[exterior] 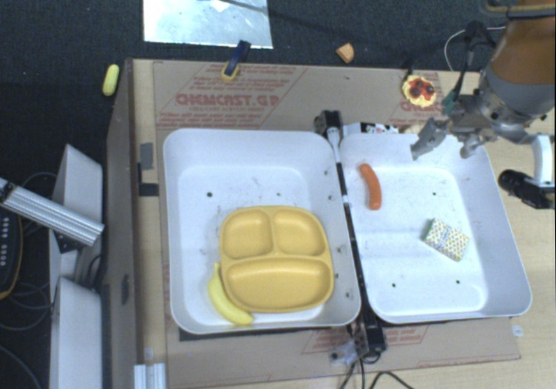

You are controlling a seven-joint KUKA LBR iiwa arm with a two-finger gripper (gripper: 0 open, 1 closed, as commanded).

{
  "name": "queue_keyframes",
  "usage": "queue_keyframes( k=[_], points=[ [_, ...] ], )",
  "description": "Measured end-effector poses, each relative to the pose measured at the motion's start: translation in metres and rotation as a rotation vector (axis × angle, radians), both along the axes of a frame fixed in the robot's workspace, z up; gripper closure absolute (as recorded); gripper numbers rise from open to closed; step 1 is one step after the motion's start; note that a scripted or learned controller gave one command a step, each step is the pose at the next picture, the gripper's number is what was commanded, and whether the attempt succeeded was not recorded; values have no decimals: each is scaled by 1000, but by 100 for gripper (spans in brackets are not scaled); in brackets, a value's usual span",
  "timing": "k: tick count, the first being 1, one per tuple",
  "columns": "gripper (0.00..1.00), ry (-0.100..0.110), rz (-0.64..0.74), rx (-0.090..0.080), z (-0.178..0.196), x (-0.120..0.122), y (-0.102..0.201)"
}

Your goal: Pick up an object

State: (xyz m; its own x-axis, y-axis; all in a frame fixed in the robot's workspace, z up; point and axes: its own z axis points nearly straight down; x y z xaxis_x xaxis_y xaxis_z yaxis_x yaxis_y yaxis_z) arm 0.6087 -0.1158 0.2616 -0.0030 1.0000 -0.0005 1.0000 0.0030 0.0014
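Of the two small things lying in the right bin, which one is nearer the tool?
The orange sausage, lying near the bin's upper left. It sits closer to the tool than the patterned block does, which lies further down the bin.

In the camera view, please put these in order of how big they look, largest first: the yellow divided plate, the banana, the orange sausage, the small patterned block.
1. Yellow divided plate, clearly largest.
2. Banana, though the plate hides part of it.
3. Orange sausage and small patterned block look alike in size; I would not rank them.

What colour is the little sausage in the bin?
The sausage is orange-red, clearest in the camera view.
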Motion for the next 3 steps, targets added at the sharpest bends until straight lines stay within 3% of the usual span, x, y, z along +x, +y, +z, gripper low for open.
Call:
queue_keyframes(
  k=[1,2,3],
  points=[
    [0,3,1,2,-93,42,29],
    [0,1,0,0,-148,45,29],
    [0,0,2,0,-177,54,26]
  ],
)
